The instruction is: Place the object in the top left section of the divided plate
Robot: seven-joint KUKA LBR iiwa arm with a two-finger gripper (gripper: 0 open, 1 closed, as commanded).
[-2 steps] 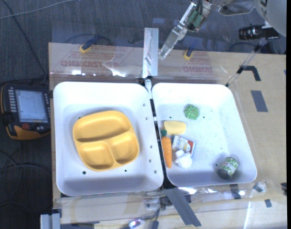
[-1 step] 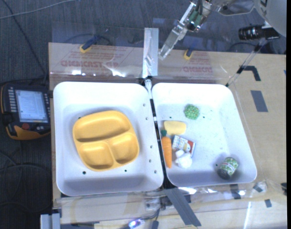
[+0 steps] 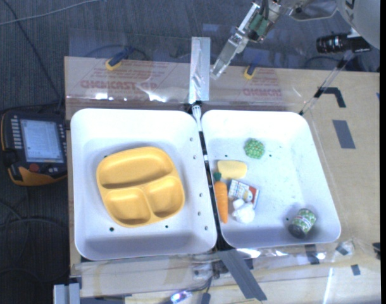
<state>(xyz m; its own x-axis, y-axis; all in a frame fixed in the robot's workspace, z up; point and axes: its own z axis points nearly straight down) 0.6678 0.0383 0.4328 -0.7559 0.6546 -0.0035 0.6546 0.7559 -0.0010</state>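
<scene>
Trouble could come if your gripper (image 3: 219, 65), high behind both bins, grabs the wrong toy. You cannot tell its state. Carrot (image 3: 221, 201) touches box (image 3: 245, 192); yellow plate (image 3: 140, 185) waits left.

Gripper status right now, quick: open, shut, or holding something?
Gripper: raised above the far edge of the bins, away from the objects, nothing visibly held; open or shut cannot be told.

- Two bins side by side: left bin (image 3: 79, 170), right bin (image 3: 319, 170).
- Divided plate (image 3: 140, 184) in the left bin.
- Right bin: ball (image 3: 254, 147) behind block (image 3: 232, 168); carrot (image 3: 221, 201) by the left wall, carton (image 3: 245, 194) beside it; can (image 3: 302, 222) front right.
- Handheld screen (image 3: 33, 145) left of the bins.
</scene>
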